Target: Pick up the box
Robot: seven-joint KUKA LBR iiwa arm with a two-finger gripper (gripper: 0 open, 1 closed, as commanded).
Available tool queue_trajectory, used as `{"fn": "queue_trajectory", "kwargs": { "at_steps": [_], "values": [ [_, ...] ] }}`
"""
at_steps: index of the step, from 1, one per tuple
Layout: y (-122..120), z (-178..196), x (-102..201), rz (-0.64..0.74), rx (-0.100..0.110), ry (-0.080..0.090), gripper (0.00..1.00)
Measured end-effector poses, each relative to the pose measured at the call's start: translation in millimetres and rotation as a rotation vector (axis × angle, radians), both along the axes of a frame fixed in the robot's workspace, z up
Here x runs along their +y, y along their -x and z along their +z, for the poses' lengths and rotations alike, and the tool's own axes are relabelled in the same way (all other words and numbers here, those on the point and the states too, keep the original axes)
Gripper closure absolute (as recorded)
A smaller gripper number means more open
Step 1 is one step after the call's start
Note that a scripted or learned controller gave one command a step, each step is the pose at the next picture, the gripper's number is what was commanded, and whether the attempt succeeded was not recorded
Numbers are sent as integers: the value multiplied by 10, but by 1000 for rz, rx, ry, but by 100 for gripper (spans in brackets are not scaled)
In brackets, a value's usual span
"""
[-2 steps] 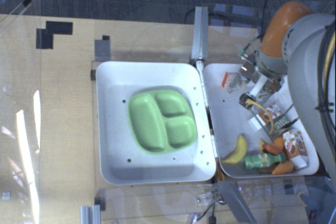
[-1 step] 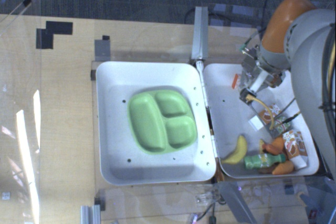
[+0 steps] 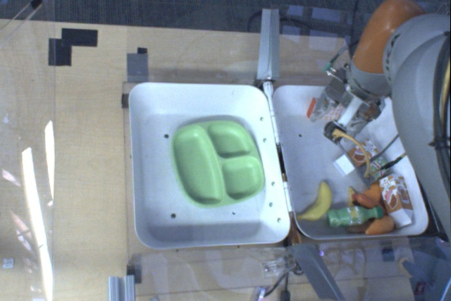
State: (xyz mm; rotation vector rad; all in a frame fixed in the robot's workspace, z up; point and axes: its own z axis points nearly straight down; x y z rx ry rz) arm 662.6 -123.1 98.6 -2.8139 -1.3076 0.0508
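A small brown and white box (image 3: 395,196) lies near the right bin's front right corner, beside the carrots. My gripper (image 3: 325,108) hangs over the back left part of the right bin (image 3: 296,151), well behind the box and to its left. I see nothing held in it. A second brown printed packet (image 3: 357,150) lies between the gripper and the box, with a small white piece (image 3: 344,165) next to it.
A banana (image 3: 318,201), a green bottle (image 3: 352,216) and two orange carrots (image 3: 368,197) (image 3: 380,225) crowd the right bin's front. The left bin (image 3: 151,151) holds a green divided plate (image 3: 217,161). A metal bar (image 3: 268,46) stands behind the divider.
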Motion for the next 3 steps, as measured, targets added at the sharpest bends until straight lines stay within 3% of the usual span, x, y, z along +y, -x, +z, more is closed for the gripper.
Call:
{"fn": "queue_trajectory", "kwargs": {
  "at_steps": [1, 2, 3],
  "values": [
    [21, -94, -243, -393, -19, 21, 0],
    [-37, 43, -238, -384, -47, 26, 100],
    [-58, 169, -222, -377, -51, 26, 100]
  ]
}}
